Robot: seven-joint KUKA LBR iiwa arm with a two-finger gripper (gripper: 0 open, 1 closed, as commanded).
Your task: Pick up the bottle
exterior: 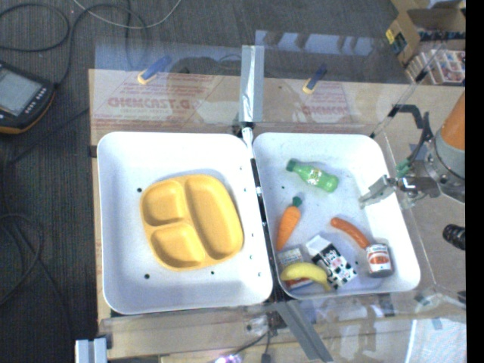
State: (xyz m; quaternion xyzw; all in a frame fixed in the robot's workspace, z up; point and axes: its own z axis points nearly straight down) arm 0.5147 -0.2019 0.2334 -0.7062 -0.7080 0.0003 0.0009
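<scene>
Two shallow white bins sit side by side on a bench. The left bin [121, 225] holds a yellow divided tray [193, 219] lying near its centre. The right bin [355, 146] holds several small things: a green bottle [312, 176] lying on its side in the upper middle, an orange carrot [288, 223] below it, a banana [305, 273] at the lower edge, a black-and-white box [330, 259] beside the banana, an orange sausage [349, 232], and a small red-labelled can [378, 258]. At the right edge of the frame the gripper [376, 191] hovers over the bin's right rim (whether its claw is spread or closed cannot be told), well apart from the bottle.
</scene>
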